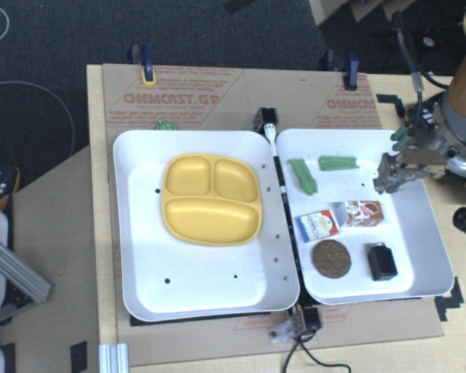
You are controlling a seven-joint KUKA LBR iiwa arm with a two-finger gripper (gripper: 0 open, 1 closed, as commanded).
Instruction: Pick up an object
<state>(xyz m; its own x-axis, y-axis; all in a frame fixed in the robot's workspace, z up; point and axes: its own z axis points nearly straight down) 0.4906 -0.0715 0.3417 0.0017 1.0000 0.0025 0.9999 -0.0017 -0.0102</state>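
Camera view, right bin: gripper hovers at three o'clock, carrying nothing; finger state cannot be told. Candidates: red-white packet just below at six o'clock, black block, brown disc. Step: approach. Next: descend onto the packet.

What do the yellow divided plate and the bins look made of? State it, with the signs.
Yellow divided plate: likely moulded plastic, semi-matte, going by its uniform colour and rounded compartment ridges. Left bin and right bin: probably thin formed plastic, smooth white, with soft rounded rims.
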